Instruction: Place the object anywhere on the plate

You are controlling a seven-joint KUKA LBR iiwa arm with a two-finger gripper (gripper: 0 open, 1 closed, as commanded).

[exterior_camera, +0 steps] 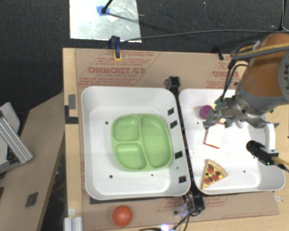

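A green plate [142, 141] with three compartments lies in the left bin [94, 129]. In the right bin [265, 177] are a small purple object [205, 111] near the back left corner, a flat white piece with a red edge [213, 138] in the middle, and a toy pizza slice [213, 173] near the front left. My gripper [221, 118] hangs over the right bin, just right of the purple object and directly above the white piece. From this angle I cannot make out whether it touches either one.
An orange ball [122, 215] rests on the bench in front of the left bin. A black divider with clips [180, 138] runs between the bins. A blue and yellow clamp [115, 48] stands at the back edge of the board.
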